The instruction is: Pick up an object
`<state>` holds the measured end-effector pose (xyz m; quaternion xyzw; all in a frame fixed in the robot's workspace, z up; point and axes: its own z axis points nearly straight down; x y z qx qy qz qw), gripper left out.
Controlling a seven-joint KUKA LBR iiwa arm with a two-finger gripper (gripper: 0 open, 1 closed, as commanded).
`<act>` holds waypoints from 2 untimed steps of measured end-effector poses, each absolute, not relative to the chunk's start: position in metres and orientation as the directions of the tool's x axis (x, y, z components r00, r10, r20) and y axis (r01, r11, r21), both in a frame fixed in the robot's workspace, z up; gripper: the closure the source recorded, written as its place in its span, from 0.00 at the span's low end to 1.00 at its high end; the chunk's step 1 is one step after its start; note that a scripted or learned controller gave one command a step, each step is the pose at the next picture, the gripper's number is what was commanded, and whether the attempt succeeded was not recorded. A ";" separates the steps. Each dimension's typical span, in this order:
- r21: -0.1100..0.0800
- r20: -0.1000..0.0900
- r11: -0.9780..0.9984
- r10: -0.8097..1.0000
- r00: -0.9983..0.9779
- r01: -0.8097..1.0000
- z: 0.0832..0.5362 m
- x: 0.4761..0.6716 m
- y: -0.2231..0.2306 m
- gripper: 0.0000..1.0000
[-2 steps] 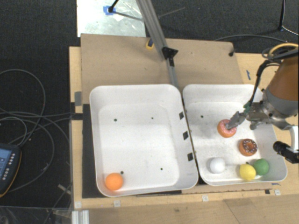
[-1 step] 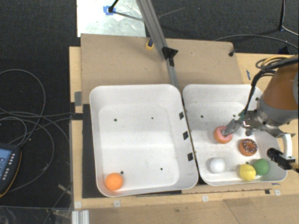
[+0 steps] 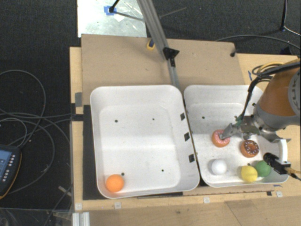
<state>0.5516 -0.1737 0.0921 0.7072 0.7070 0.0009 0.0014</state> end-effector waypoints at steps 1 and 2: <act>0.007 -0.001 0.001 1.000 -0.001 1.000 0.104 0.553 -0.174 1.00; 0.006 -0.002 0.004 1.000 -0.004 1.000 0.149 0.558 -0.178 1.00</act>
